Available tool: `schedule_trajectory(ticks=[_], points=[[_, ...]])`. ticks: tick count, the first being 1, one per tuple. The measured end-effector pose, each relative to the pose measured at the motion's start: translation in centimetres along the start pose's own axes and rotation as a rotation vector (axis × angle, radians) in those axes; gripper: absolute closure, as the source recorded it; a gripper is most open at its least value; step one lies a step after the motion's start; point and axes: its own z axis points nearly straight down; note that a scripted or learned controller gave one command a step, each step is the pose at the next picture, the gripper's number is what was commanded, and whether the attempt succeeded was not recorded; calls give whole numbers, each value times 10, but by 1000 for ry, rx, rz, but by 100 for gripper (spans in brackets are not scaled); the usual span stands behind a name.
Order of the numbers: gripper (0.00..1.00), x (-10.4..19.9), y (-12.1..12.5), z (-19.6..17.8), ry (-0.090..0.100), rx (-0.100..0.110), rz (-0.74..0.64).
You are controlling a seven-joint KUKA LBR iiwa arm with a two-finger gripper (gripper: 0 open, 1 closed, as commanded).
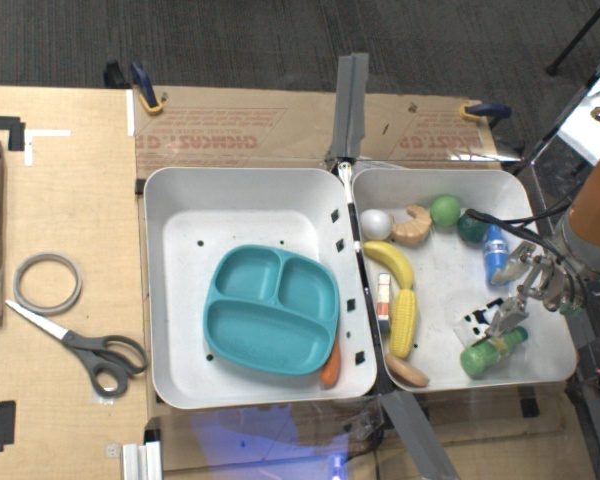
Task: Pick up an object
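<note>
Two bins side by side; gripper [505, 318] low in the right bin's [445, 368] near-right corner, walls close. Fingers spread, straddling nothing, tips just above the green bottle [488, 353] lying tilted there.

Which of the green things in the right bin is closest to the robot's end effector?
The green bottle-shaped object at the bin's front right, just below the end effector. The green ball and the darker green item lie toward the back.

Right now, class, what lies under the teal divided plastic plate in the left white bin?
An orange carrot-like piece pokes out from under the teal divided plate's lower right edge, resting on the bin floor. Its remainder is covered.
</note>
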Motion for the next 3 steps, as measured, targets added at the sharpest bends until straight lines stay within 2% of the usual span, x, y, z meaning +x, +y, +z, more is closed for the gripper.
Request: schedule_trajectory(ticks=[1,2,3], points=[[0,26,13,34,-27,-3,-28],[0,22,5,36,-22,-10,-55],[0,15,-4,34,-25,-14,-188]])
